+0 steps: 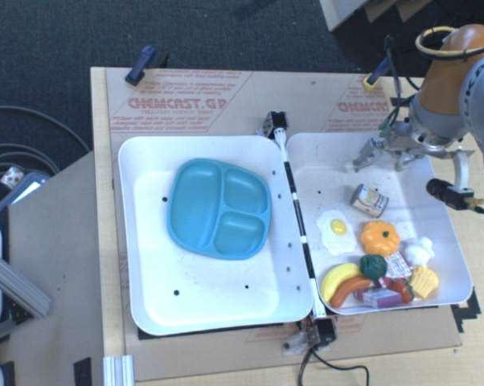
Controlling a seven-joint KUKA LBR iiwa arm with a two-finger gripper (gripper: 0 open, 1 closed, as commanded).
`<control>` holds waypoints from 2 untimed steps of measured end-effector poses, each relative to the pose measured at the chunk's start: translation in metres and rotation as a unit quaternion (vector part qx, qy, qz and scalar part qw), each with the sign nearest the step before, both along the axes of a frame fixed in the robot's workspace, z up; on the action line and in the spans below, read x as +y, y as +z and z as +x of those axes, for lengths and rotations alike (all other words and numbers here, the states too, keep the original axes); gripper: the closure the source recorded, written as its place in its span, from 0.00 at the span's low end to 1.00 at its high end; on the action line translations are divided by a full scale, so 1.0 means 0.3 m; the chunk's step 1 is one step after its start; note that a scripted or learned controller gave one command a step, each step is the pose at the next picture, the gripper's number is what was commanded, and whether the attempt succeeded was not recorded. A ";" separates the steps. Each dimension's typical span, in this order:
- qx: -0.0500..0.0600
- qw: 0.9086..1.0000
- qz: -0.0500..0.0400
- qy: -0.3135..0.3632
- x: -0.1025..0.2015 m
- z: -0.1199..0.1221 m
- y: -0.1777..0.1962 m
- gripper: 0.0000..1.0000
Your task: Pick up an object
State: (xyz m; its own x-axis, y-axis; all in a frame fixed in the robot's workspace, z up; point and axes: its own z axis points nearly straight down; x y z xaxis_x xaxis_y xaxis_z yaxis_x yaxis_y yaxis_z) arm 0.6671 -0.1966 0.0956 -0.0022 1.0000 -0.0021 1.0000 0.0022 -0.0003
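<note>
We see the hand [384, 153] hovering at the can's [370, 200] 12 o'clock, fingers apart, nothing held; toys crowd 5 o'clock, so can is easiest.

You have two white bins side by side on the bench [186, 107], a brown board printed with red lettering. The left bin [145, 280] holds a blue divided plate [219, 209], sitting toward 12 o'clock of the bin's centre. A blue clamp [140, 65] grips the board's edge at 11 o'clock, a second clamp [376, 75] at 1 o'clock. Grey cables [33, 143] curve over the dark floor at 9 o'clock.
</note>
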 end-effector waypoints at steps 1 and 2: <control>0.001 1.000 0.001 -0.001 0.006 -0.003 -0.036 0.00; 0.000 1.000 0.000 -0.001 0.006 0.000 0.000 1.00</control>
State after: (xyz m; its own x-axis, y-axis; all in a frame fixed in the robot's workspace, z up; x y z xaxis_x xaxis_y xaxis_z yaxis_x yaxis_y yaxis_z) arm 0.6671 -0.1947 0.0958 -0.0012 1.0000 -0.0013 1.0000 0.0012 0.0002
